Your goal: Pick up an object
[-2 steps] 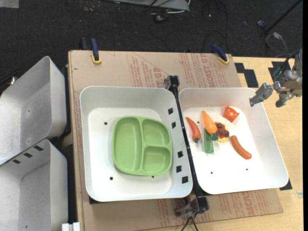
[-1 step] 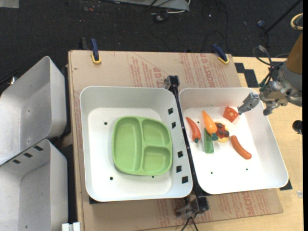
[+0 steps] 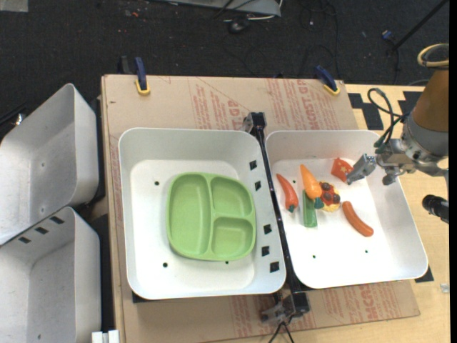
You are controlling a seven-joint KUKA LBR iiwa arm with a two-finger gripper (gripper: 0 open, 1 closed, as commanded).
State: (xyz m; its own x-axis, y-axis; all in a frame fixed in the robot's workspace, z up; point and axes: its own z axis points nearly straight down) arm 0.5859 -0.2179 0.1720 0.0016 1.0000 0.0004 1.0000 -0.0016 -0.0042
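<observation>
On a cardboard-topped bench (image 3: 214, 106), two white bins (image 3: 143, 191), dark cabled floor (image 3: 71, 41), gripper (image 3: 365, 168) state unclear.

Your colours: white bins, bright toy food

You see a lime-green divided plate (image 3: 212, 216) in the left white bin (image 3: 139, 156); the right white bin (image 3: 400, 256) holds a red pepper (image 3: 288, 191), an orange carrot (image 3: 310, 181), a dark green piece (image 3: 309, 214), an orange-red sausage (image 3: 357, 219) and a red piece (image 3: 340, 168). The bench (image 3: 193, 98) is tan with red print.
</observation>
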